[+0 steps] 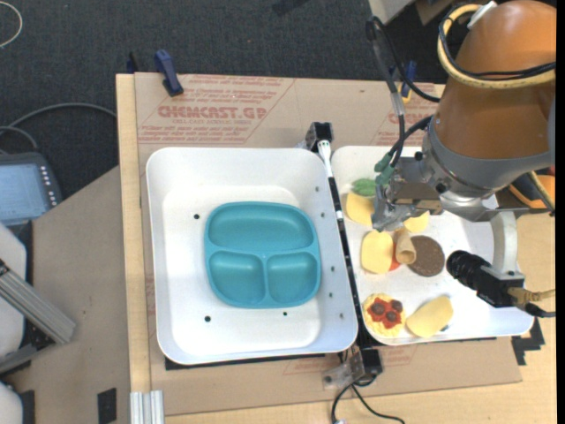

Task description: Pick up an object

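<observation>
I see the toy food clustered in the right shallow white bin (468, 332). A rounded yellow plastic piece (357, 208) lies by the bin's left wall, with a small green plastic piece (364, 186) just behind it. A yellow block with a red edge (378, 253) sits in front, touching a tan cone (404, 247) that lies beside a flat brown disc (427, 256). Nearer the front rim are a flat yellow piece with red and dark spots (384, 312) and a pale yellow lemon-shaped piece (430, 316). The gripper (385, 219) is low among the yellow pieces; I cannot tell whether it is open or grasping anything. The left white bin (168, 263) holds a teal divided plastic plate (261, 254). Both bins rest on the cardboard-covered counter (221, 113).
</observation>
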Robot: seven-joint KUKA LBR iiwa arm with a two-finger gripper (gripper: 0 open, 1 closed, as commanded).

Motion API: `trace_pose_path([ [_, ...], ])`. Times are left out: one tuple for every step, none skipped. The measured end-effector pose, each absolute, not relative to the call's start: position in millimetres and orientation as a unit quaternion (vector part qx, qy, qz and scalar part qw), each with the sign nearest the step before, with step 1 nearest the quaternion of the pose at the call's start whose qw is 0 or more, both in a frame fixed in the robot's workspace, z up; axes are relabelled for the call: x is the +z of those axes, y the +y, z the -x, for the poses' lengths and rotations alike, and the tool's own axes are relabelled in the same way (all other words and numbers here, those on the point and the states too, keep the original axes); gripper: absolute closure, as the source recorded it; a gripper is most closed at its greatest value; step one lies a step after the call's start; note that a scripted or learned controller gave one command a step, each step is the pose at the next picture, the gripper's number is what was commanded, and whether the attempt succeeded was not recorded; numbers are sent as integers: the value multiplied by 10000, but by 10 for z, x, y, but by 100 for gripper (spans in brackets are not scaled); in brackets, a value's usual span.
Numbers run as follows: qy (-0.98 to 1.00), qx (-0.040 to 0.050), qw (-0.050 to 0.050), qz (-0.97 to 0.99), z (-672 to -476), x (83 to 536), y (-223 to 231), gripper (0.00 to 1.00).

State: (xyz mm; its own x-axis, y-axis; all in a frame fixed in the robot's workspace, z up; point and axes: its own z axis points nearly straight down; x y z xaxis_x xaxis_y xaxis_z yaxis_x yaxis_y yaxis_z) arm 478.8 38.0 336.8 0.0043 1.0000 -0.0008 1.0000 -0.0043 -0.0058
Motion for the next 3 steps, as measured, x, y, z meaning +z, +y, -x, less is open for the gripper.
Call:
trace_pose_path([
  [-7046, 29, 15, 7096, -5093, 2739, -273, 100],
  [-7105, -29, -10, 7037, -4976, 3263, 836, 100],
  [-7075, -10, -10, 7067, -4983, 3341, 783, 100],
])
